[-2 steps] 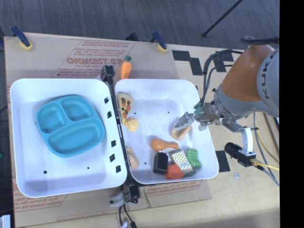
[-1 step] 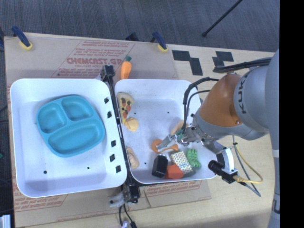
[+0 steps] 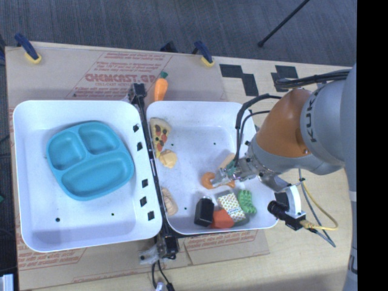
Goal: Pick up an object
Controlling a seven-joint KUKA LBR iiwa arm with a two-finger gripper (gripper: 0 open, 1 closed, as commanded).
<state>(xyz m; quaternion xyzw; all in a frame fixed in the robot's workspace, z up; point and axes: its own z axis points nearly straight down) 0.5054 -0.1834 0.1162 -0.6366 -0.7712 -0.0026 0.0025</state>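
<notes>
Jaws point left, low over orange piece [image 3: 208,179] in right bin [image 3: 200,111].

**Legible markings**

Red print reading "CHEMCAST GP" appears on the cardboard sheet [image 3: 115,71] at upper left of the frame, above the bins; smaller red lines around it are unreadable. Dark letters "KU" stand on the arm's grey casing [image 3: 330,123] at right.
</notes>
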